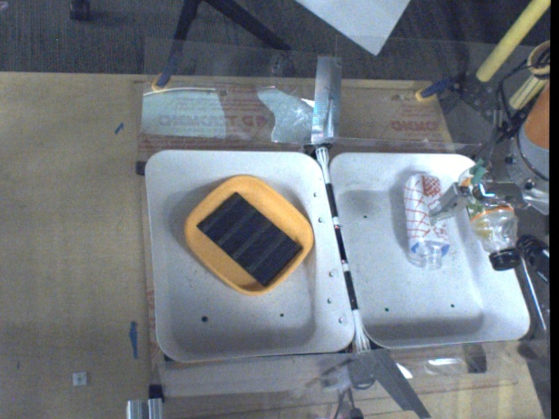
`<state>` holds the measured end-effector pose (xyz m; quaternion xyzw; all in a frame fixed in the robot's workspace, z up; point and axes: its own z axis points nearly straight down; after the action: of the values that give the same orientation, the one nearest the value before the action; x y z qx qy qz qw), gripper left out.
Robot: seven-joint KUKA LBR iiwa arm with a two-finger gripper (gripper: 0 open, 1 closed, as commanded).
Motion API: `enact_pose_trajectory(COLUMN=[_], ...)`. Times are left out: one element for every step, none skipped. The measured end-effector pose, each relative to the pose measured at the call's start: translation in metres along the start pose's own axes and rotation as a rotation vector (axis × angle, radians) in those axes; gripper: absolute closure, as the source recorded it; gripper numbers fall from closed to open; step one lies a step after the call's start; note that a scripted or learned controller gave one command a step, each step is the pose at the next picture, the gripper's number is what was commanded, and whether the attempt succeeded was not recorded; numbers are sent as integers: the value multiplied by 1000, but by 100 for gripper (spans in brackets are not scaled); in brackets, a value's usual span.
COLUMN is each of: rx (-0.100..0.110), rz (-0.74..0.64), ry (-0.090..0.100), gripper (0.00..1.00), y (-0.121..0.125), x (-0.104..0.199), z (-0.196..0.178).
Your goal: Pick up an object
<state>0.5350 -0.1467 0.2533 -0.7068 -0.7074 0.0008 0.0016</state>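
A clear plastic bottle (425, 220) with a red and white label lies lengthwise in the right bin (393, 304), toward its far right part. The gripper (465, 192) hangs over that bin's right rim, just right of the bottle's upper end, with a grey metal part reaching toward the label. A small clear, yellowish item (493, 223) sits directly below the gripper at the rim; I cannot tell whether it is held. In the left bin (175, 321) rests a yellow-orange rounded object (249, 234) with a dark ribbed panel on top.
The arm's orange band (541, 120) and cables crowd the right edge. A metal divider strip (341, 251) separates the bins. Clear plastic sheets (227, 112) and an upright metal bracket (326, 99) stand behind the bins. The bare wooden bench (70, 234) extends to the left.
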Motion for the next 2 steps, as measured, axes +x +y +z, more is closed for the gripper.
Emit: enact_pose_trajectory(rx=[-12, -7], rz=[-141, 52], ry=[-6, -3], gripper=[0, 0], y=[20, 58], x=[13, 21], z=[140, 117])
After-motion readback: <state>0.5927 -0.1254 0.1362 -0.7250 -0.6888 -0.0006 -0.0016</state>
